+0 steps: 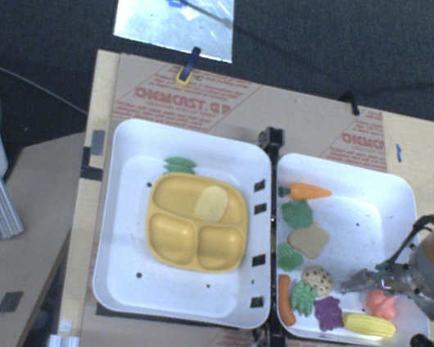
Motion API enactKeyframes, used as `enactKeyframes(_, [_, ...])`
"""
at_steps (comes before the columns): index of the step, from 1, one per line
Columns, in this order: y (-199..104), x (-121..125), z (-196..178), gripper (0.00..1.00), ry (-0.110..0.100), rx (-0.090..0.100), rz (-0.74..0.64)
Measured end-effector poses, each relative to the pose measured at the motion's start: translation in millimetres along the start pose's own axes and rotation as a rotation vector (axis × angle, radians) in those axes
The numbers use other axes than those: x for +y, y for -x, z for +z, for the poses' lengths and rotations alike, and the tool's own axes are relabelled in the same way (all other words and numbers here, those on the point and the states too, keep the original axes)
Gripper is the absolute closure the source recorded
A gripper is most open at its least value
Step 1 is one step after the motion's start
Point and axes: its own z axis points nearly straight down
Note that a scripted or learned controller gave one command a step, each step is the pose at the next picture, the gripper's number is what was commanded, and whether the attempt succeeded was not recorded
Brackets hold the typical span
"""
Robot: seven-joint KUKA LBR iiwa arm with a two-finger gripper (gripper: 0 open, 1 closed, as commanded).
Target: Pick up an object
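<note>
hand [373,281] hovering low over the right bin [364,189], near its right side; finger state impossible to tell at this slant. nearest candidate: pink-red round toy food [381,303], lying just beside the hand at the bin's lower right, touching the yellow corn cob [369,325]. judged light, stiff, smooth plastic, likely to roll or slip; best pinched across its middle, clear of the corn.

spreading leftward in the same bin: one purple grape bunch [329,312], one speckled cookie [317,278], one tan bread slice [308,240], one orange carrot [309,192], one red-orange sausage-like piece [285,299], and three green pieces [297,214], one of them by the cookie.

resting in the left bin [126,219]: one yellow compartment tray [196,221] with three wells, one pale oval in the upper well, one green piece [179,164] just above the tray. both bins sitting on the worktop [237,106].
</note>
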Motion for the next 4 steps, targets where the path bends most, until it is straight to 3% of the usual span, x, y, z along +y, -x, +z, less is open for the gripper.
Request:
enactKeyframes(1, [-96, 15, 0, 0.0, 0.006, 0.002, -0.015])
enactKeyframes(2, [-17, 2, -1, 0.0, 0.007, -0.005, 0.001])
enactKeyframes(3, [-130, 71, -1, 0.0, 0.012, -0.001, -0.018])
enactKeyframes(4, [-101, -1, -20, 0.0, 0.002, -0.002, 0.0])
